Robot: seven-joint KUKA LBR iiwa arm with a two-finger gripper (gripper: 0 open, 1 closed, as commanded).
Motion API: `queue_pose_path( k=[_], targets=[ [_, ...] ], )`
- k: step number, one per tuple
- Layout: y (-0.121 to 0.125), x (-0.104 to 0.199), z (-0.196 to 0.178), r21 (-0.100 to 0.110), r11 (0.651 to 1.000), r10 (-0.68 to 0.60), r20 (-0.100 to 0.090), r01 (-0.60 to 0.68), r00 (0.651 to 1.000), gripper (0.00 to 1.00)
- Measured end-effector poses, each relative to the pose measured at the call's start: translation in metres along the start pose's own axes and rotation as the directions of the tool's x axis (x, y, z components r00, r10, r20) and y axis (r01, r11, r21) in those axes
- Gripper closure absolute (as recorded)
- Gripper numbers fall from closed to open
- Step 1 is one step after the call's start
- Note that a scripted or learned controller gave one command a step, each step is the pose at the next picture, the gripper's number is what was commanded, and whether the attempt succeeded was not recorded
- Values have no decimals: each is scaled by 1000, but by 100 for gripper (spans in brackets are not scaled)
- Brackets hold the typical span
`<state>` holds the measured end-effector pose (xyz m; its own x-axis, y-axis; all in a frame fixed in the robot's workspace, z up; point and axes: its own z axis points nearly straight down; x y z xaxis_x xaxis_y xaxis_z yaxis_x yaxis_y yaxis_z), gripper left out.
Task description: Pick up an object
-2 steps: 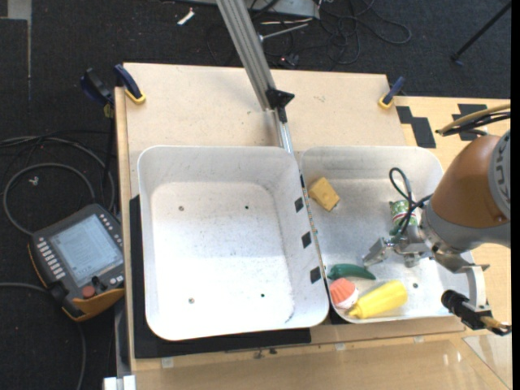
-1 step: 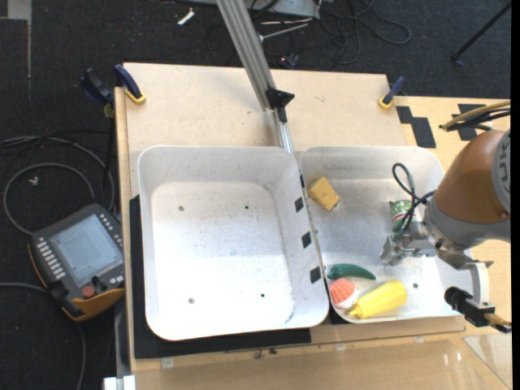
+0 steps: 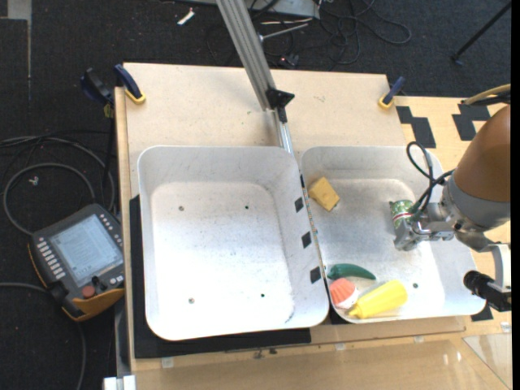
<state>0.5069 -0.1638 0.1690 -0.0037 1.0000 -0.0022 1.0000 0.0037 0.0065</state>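
The right bin holds several objects. A tan block lies near its left wall. A small green-labelled object sits right of the bin's middle. My gripper is low in the bin just below that object, close against it; whether it grips it is unclear. Along the front wall lie a dark green curved piece, a red-orange piece and a yellow object. The arm comes in from the right.
The left bin stands beside the right one, sharing a raised middle wall. A metal pole slants across the back of the bench. A teach pendant lies on the floor at the left.
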Motion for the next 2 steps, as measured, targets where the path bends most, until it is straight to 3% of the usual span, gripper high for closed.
queue_pose_path(
  k=[1, 2],
  targets=[
    [1, -5, -63, -1, 1000, 0, 1, 0, 1000, 100],
    [2, -5, -76, 4, 1000, 0, -1, 0, 1000, 100]
  ],
)
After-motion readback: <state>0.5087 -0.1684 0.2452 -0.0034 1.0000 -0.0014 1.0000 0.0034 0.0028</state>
